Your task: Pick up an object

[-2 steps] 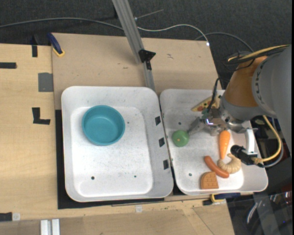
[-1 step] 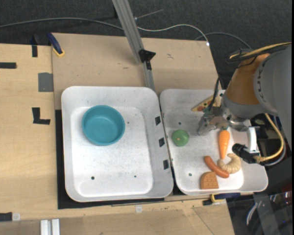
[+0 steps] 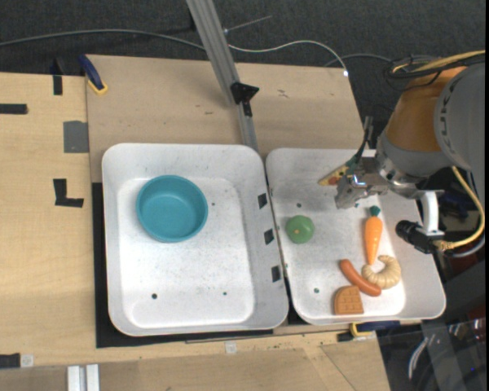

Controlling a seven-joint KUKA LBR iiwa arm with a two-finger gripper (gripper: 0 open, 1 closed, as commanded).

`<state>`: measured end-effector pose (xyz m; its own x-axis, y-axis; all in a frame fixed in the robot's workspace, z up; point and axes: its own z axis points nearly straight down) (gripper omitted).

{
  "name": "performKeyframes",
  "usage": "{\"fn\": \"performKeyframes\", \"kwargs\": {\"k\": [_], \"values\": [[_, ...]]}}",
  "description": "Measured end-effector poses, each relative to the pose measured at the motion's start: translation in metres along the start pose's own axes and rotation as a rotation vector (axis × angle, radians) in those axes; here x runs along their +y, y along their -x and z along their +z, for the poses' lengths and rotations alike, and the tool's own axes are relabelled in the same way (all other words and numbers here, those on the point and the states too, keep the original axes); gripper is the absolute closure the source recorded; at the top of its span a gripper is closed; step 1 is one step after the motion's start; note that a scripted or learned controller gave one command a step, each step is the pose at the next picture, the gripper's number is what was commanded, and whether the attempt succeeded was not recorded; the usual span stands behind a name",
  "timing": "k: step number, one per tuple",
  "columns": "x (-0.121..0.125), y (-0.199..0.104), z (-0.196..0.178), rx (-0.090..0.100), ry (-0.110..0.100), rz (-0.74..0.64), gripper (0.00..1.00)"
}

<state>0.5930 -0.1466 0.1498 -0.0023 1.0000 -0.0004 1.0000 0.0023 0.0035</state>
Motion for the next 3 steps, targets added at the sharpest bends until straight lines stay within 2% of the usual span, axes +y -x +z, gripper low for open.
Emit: {"fn": "performKeyframes", "kwargs": {"k": [1, 2, 3], "values": [[-0.003, -0.008, -0.047, 0.0, 0.0, 0.0, 1.0], [-0.005, -0.01, -0.11, -0.001, 0.003, 0.0, 1.0], [-0.009, -0.07, -0.103, 0.002, -0.005, -0.004, 1.0]]}}
